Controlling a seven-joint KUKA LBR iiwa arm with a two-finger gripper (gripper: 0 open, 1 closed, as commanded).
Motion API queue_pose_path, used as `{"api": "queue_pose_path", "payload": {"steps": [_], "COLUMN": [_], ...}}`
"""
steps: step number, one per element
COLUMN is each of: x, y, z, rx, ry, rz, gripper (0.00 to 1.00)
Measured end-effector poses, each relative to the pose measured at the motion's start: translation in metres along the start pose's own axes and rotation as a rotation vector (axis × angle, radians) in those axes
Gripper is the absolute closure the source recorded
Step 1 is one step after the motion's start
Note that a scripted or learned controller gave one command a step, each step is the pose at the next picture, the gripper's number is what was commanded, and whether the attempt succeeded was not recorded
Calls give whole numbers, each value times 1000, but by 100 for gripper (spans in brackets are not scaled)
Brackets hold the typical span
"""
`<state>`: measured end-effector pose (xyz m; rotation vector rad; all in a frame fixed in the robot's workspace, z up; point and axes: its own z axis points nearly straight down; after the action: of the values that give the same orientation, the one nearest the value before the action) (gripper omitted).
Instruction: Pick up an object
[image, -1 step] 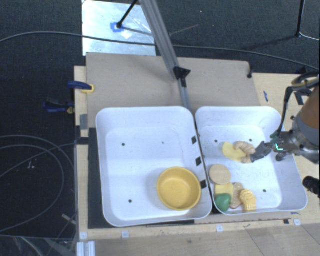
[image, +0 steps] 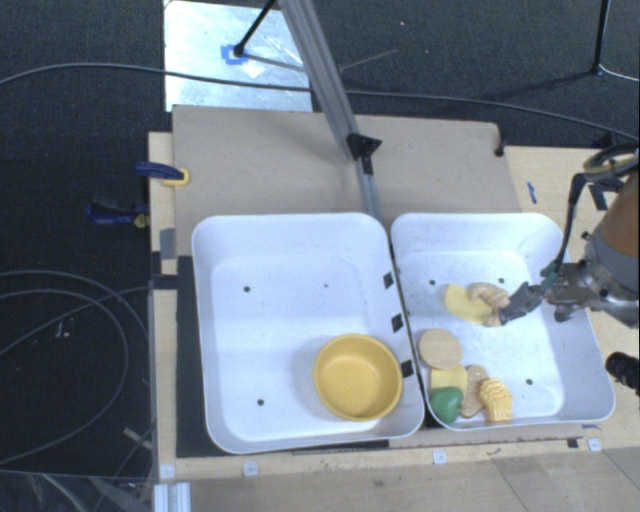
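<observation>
Dark carpet with loose black cables surrounds my bench (image: 300, 160), a tan board carrying two white bins side by side. A grey pole (image: 335, 95) slants down across the board to the seam between the bins, and blue clamps (image: 150, 172) sit at the board's left edge.

From the overhead camera, the left bin (image: 260, 270) holds a yellow bowl (image: 358, 376), upright, near its front right corner. The right bin (image: 540, 250) holds the small pieces: a pale yellow piece (image: 462, 301) touching a tan curled piece (image: 491, 294) mid-bin, a round tan disc (image: 440, 349) nearer the front, then a yellow block (image: 448, 378), a green piece (image: 446, 403), a tan ridged piece (image: 473, 388) and a yellow corn-like piece (image: 496, 400) clustered together in the front left corner.

My arm (image: 612, 235) comes in from the right over the right bin. The gripper (image: 509, 308) points left, its dark tip at or just beside the tan curled piece. I cannot tell whether the pincer is apart or together, nor whether anything sits in it.
</observation>
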<state>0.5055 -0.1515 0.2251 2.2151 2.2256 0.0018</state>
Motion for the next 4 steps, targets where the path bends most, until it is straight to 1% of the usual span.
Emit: {"api": "queue_pose_path", "payload": {"steps": [2,3,4], "x": [-5,-5,-5], "y": [-14,-15,-13], "z": [91,137,124], "rx": [3,4,-2], "ry": [1,1,-1], "rz": [4,4,4], "gripper": [0,0,100]}}
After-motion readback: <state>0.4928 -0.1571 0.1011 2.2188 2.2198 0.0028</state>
